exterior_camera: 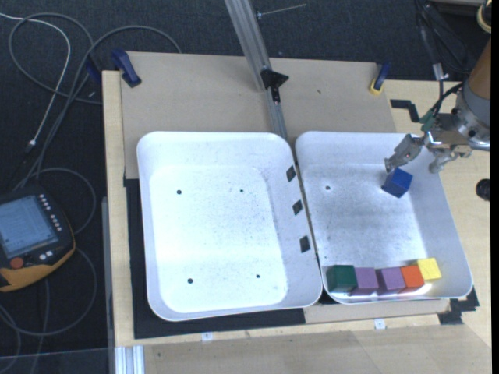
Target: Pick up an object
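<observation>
A blue cube (398, 183) lies in the right bin (355, 216), in its upper right part. My gripper (422, 159) hangs just above and to the right of the cube, at the bin's far right rim. Its two fingers are spread apart, open, and nothing sits between them. The left fingertip (396, 157) is just above the cube, and whether it touches the cube I cannot tell. Along the right bin's near edge stands a row of blocks: green (340, 277), two purple ones (365, 279), orange (412, 276) and yellow (429, 269).
The left bin (156, 209) lies beside the right one, with black clips (297, 206) between them. A metal post (249, 37) rises from the back of the bench. A teach pendant (30, 236) and cables lie on the floor at left.
</observation>
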{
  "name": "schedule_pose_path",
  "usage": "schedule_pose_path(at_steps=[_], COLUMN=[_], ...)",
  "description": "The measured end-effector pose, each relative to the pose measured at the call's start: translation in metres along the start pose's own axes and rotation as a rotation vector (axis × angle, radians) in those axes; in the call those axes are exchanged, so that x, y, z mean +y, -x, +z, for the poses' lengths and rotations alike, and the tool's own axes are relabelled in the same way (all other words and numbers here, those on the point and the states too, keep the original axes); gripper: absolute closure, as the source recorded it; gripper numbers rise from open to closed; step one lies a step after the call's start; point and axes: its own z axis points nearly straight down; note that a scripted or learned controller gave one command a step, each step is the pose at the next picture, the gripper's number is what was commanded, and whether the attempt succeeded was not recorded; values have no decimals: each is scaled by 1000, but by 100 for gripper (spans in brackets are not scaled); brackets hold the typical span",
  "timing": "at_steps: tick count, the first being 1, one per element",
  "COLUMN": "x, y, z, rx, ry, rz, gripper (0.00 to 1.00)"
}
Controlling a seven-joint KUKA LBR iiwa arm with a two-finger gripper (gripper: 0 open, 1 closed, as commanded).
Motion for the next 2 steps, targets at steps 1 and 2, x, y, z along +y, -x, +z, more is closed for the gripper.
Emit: schedule_pose_path(at_steps=[1, 2], x=[8, 89], y=[49, 51], z=[142, 157], rx=[1, -4], ry=[-5, 11], rz=[3, -4], gripper=[0, 0])
